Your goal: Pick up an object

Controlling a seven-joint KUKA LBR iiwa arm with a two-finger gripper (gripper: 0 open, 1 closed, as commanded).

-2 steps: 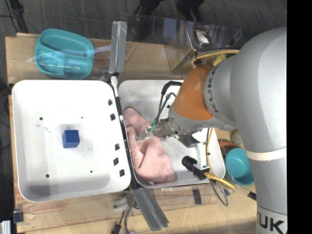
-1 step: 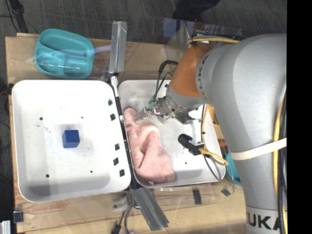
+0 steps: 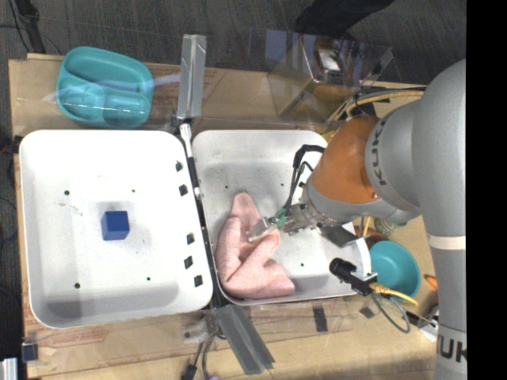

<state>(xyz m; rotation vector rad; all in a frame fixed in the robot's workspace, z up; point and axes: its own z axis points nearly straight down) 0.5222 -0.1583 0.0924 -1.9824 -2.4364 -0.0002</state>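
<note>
From above, the desk carries two shallow white bins side by side. The left bin holds a small blue cube near its middle. In the right bin a pink cloth lies crumpled against the lower left part, close to the divider between the bins. The grey arm with its orange band reaches in from the right, and its end effector is down at the cloth's upper right edge, touching the fabric; whether its fingers are spread or closed on the cloth cannot be told. A teal bowl sits just beside the right bin, and a light blue container rests behind the left bin.
</note>
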